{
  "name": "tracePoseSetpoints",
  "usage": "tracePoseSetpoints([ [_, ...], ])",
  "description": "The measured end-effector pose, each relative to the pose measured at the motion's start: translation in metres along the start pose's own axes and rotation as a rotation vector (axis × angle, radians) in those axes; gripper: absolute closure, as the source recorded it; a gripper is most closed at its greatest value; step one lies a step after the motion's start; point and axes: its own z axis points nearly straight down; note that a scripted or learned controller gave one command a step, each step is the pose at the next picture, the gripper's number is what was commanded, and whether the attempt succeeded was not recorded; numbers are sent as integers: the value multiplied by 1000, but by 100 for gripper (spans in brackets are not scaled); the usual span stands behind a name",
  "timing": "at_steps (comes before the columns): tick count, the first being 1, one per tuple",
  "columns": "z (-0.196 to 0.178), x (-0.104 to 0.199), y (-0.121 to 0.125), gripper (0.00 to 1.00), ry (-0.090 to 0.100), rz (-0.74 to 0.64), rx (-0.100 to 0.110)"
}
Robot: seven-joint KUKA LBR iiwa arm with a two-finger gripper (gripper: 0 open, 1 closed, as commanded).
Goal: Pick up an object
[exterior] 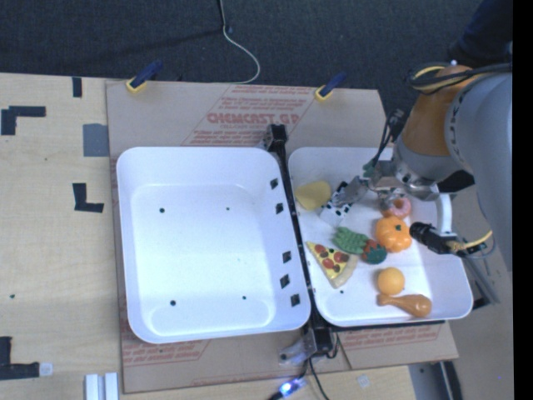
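Observation:
My gripper (350, 193) hangs low over the back of the right bin (450, 294), reaching in from the right. Its tip is right next to a small black-and-white object (335, 210), and I cannot tell whether they touch. A pale yellow piece (314, 194) lies just to the left of it. A pizza slice (331, 262), a green toy (351, 240), an orange pumpkin (393, 233), a pink donut (400, 207), an orange ball (390, 281) and a drumstick (408, 304) also lie in this bin.
The left bin (200, 240) sits beside the right one, and their walls meet at a black-clipped divider (287, 223). Both rest on a cardboard sheet (241, 115). The grey arm with its orange band (437, 119) covers the right bin's back right corner.

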Motion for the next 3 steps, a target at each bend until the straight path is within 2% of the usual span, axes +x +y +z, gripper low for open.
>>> tracePoseSetpoints([
  [1, 16, 34, 51, 0, -3, -4, -4],
  [2, 7, 32, 47, 100, -3, -1, 5],
  [3, 12, 43, -15, 100, -1, 4, 10],
])
